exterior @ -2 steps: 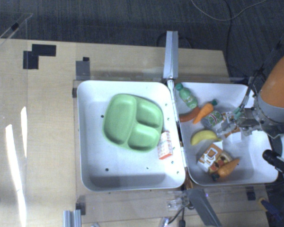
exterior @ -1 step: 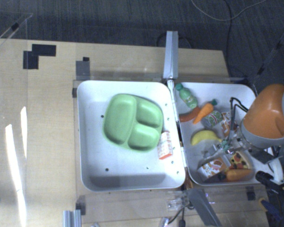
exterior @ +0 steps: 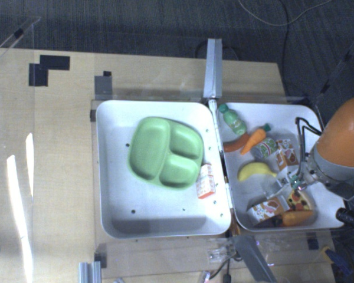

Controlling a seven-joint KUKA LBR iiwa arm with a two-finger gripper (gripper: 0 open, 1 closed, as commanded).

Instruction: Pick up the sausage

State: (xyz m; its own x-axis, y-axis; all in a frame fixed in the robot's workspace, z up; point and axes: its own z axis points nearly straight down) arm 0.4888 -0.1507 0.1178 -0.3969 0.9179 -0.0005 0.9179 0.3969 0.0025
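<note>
The sausage (exterior: 298, 218), an orange-brown stubby piece, lies near the front edge of the right bin (exterior: 271, 107). It rests beside a printed packet (exterior: 265, 209) and just below a pizza slice (exterior: 299, 200). My gripper (exterior: 287, 186) hangs over the right half of that bin, a little behind the sausage and above the pizza slice. The orange wrist band hides the bin's right edge. Nothing is visibly held.
In the right bin lie a green bottle (exterior: 231, 121), a carrot (exterior: 253, 140) with a reddish long piece (exterior: 233, 147) at its tip, a printed pouch (exterior: 275, 149) and a banana (exterior: 256, 171). The left bin (exterior: 115, 175) holds a green divided plate (exterior: 166, 152) and a small packet (exterior: 206, 181).
</note>
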